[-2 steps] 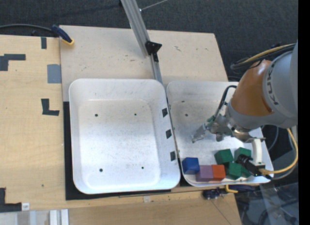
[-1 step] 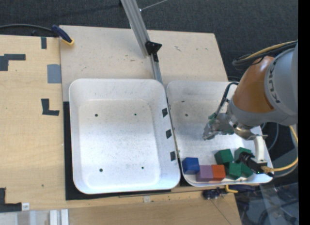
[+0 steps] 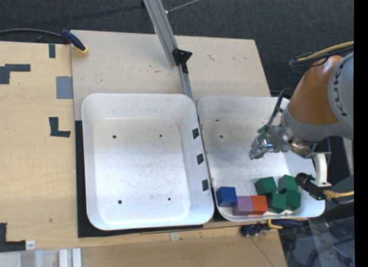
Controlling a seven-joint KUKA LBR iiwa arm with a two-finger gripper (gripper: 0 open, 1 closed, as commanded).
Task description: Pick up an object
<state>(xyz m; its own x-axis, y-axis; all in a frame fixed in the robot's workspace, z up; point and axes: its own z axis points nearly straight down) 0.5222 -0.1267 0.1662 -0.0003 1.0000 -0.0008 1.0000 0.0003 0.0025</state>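
Coloured blocks (image 3: 260, 198) (blue, purple, orange, green) cluster along right bin's (image 3: 230, 116) near wall.

At the right of the frame the arm (image 3: 322, 105) shows a broad, rounded orange band above a smooth grey wrist section. Its casing is glossy, with soft highlights along the curve. A yellow cable and a black cable (image 3: 313, 54) arc over the top of the orange part near the upper right. A thin dark cable runs down beside the wrist. The hand (image 3: 261, 145) is a small metallic, silver-grey piece with dark details, too blurred to make out screws or markings.
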